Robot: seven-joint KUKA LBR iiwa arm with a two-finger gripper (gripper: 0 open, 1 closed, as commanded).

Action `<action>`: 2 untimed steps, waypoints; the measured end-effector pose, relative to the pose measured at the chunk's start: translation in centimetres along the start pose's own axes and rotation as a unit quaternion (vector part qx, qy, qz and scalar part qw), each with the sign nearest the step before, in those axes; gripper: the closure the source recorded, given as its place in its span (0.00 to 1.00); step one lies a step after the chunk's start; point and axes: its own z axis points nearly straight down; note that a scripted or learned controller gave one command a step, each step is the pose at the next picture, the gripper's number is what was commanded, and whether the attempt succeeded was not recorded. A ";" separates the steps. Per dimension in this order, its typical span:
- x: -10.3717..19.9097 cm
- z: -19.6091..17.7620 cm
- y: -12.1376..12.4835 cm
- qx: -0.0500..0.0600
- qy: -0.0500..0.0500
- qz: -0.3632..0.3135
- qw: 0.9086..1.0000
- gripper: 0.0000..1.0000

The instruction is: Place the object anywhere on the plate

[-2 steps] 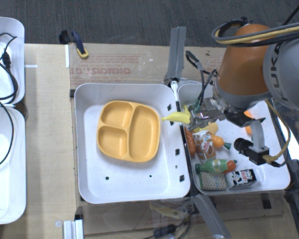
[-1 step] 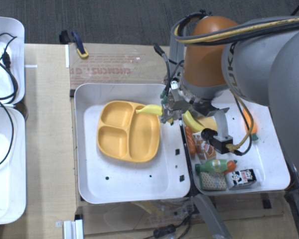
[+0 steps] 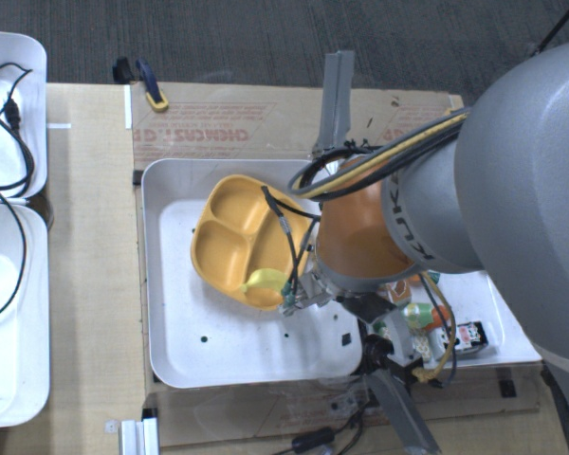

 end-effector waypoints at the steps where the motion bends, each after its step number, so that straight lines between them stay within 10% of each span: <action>1: 3.6 -10.1 4.6 0.005 0.000 0.048 0.999 1.00; 2: 3.3 -11.3 13.6 0.005 0.000 0.003 1.000 1.00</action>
